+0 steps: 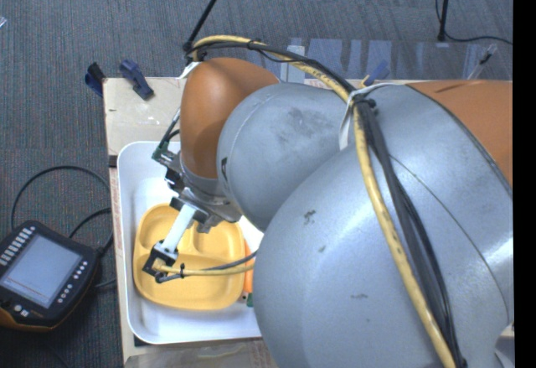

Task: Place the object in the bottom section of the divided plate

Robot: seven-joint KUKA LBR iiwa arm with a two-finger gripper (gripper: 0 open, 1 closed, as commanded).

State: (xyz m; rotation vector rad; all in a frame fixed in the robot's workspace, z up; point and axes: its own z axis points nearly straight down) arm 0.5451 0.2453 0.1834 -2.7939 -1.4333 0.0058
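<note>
A yellow divided plate (197, 287) lies in the left white bin (127, 215), towards its front. My gripper (203, 222) hangs low over the plate's upper middle, under the orange wrist band; its tip is hidden by the wrist, and I cannot see anything held. At the plate's right edge a small orange object (248, 282) peeks out from beneath the grey arm; most of it is hidden.
The arm's big grey body (377, 224) covers the right side of the bench and the right bin. Blue clamps (134, 78) lie at the bench's back left corner. A teach pendant (40, 272) sits on the floor to the left.
</note>
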